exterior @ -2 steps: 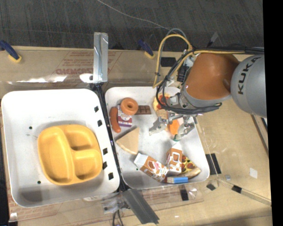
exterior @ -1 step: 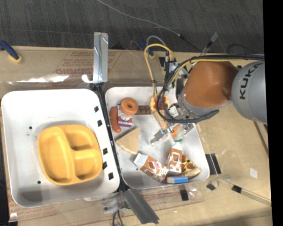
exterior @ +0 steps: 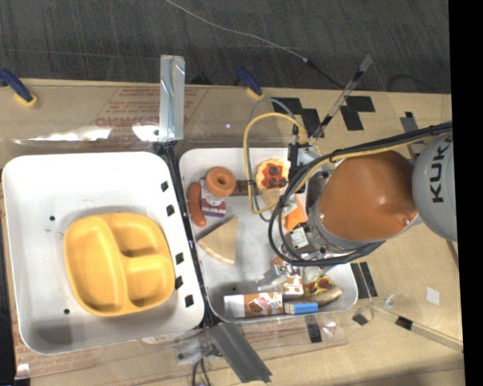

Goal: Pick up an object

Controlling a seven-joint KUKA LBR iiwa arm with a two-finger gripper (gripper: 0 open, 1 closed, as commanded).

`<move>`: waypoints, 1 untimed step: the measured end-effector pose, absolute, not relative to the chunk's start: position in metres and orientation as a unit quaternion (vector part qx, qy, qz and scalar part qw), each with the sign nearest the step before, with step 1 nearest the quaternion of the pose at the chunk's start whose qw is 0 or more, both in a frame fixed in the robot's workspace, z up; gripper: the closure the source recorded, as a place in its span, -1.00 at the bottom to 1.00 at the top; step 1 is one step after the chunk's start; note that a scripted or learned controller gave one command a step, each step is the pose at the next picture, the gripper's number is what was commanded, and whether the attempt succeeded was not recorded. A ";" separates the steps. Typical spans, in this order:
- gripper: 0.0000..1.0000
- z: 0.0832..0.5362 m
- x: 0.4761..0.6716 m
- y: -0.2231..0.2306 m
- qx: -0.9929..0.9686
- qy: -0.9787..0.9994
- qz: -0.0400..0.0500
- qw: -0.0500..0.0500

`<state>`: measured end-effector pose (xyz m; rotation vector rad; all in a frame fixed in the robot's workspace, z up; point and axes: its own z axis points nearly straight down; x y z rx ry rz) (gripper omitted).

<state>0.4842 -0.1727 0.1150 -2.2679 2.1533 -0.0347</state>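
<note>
Gripper low in right bin, hidden under orange wrist band; finger state impossible to tell. Around it: doughnut, sausage, wedge, tube.

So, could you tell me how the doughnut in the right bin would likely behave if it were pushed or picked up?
The doughnut looks like a small toy, so probably light. It seems to lean on the packet beneath, so a push may tip it flat. Its round ring could roll on edge, and its smooth curve might slip from a pinch.
</note>
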 end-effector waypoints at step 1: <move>-1.00 0.133 0.619 -0.200 -0.702 0.712 -0.001 0.002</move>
